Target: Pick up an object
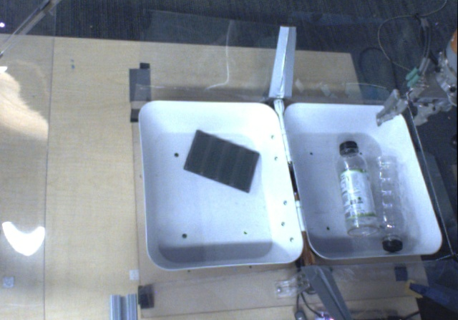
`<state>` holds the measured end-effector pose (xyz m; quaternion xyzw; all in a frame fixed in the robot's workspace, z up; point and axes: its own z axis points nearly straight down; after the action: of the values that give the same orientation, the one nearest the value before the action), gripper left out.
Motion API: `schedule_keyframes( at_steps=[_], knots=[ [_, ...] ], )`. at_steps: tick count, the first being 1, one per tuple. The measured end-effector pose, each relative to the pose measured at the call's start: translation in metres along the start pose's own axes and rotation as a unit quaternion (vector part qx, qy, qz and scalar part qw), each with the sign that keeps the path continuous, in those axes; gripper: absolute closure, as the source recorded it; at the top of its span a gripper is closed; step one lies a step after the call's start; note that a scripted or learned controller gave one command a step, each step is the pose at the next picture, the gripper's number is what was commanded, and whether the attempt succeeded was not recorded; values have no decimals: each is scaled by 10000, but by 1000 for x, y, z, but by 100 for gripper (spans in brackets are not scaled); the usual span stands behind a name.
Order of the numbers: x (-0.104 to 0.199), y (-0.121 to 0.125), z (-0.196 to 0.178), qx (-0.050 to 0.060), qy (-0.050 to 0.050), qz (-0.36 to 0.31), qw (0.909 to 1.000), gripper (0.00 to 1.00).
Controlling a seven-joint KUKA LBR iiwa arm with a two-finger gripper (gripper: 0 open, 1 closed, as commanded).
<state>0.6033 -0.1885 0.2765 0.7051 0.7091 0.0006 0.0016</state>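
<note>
A flat dark grey rectangular pad (222,160) lies tilted in the left bin (164,240). In the right bin (315,233) two clear plastic bottles lie side by side. The labelled bottle (356,193) has its black cap toward the back. The plain bottle (387,200) has its black cap toward the front. My gripper (398,117) hangs over the back right corner of the right bin, apart from both bottles. It is open, with nothing between its fingers.
A metal post (282,64) stands behind the seam between the bins. Clear plastic sheeting (193,54) runs along the back of the bench. Cables (401,32) hang near the arm at the upper right.
</note>
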Motion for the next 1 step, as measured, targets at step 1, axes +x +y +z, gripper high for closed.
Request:
schedule_keyframes(
  at_steps=[1],
  knots=[
    [4, 14, 180, -20, 2, -435, 9991, 0]
  ],
)
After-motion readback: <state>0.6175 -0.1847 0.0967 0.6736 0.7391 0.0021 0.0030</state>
